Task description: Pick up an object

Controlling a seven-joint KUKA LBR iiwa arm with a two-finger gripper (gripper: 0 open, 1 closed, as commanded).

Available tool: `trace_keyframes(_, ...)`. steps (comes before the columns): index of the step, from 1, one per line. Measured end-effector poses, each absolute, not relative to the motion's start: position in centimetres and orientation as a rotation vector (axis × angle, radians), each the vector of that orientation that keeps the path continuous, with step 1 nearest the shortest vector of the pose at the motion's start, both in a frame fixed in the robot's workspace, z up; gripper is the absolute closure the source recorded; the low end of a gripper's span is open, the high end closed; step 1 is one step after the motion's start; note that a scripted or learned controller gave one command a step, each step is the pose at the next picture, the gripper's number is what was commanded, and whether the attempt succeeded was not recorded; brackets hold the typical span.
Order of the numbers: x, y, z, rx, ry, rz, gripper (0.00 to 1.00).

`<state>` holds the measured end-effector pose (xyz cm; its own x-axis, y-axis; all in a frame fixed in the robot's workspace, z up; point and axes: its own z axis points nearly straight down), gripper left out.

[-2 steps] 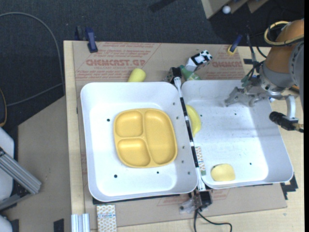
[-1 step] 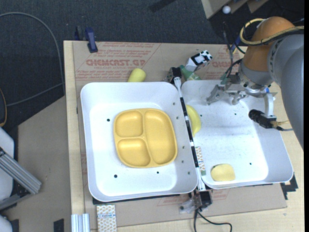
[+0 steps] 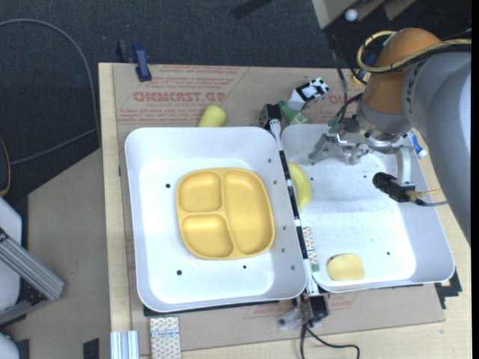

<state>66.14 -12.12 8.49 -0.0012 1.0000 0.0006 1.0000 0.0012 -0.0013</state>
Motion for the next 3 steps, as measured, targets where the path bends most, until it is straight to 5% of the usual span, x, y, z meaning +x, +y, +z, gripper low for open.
trace_keyframes(1,66.7,-10.1,8.5,-2.221,-2.223,0.0,0.0)
trace_keyframes(2,66.6,-19.8,8.5,-2.225,-2.222,0.001,0.0)
trace_keyframes(3,66.7,-12.2,8.5,-2.218,-2.222,-0.001,0.0)
